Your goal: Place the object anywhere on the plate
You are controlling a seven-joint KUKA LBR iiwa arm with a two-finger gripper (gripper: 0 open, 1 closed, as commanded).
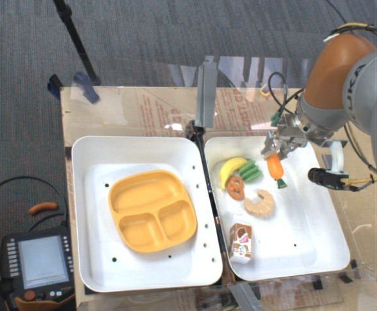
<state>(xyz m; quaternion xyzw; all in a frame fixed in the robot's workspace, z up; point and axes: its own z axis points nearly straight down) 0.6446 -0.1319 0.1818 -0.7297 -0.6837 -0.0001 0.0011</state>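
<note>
Carrot (pixel 276 168) in right bin, far side, under gripper (pixel 276 148); jaws' state can't be told; likely light, stiff, smooth plastic, so grip across its middle for plate (pixel 152 210).

Two white bins side by side on the worktop (pixel 143 102). Left bin (pixel 85 173): orange divided plate (pixel 152 210) at its centre, three compartments. Right bin (pixel 318 238): banana (pixel 230 168), green bean pod (pixel 249 171) and pretzel (pixel 235 187) clustered at upper left; croissant (pixel 260 203) just below them; small carton (pixel 241 242) near the lower left corner. Arm enters from upper right of frame. Claw (pixel 278 149) sits over the right bin with a carrot (pixel 276 168) between its fingers, green tip pointing down. Teach pendant (pixel 38 264) at lower left of frame.
</note>
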